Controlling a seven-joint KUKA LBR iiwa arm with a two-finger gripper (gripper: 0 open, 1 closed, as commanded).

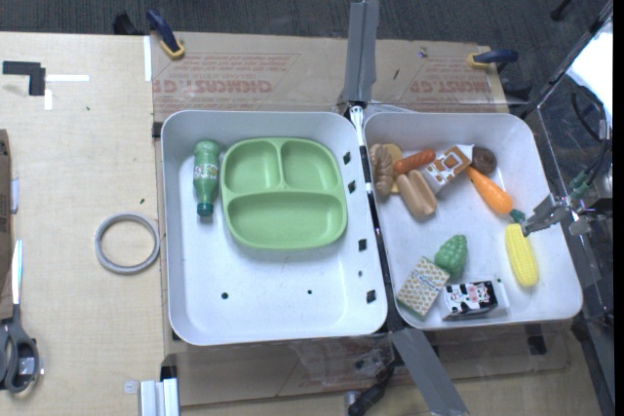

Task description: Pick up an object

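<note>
From the overhead camera I see two white bins side by side on the counter [78, 161]. The left bin [185, 297] holds a green divided plate [285, 193] with a small green bottle [206, 176] lying just beside its left edge. The right bin [551, 292] carries the toys: a bread roll [385, 169], a hot dog [417, 194], a small orange-and-white carton [449, 168], a brown round piece [484, 159], a carrot [490, 192], a corn cob [522, 254], a green leafy piece [451, 254], a pale patterned packet [422, 286] and a black-and-white box [472, 298]. The gripper [531, 223] sits at the right bin's right side, just above the corn cob and below the carrot's tip; I cannot tell its grasp state. A tape ring [127, 242] and scissors [18, 346] lie on the counter, left.
</note>
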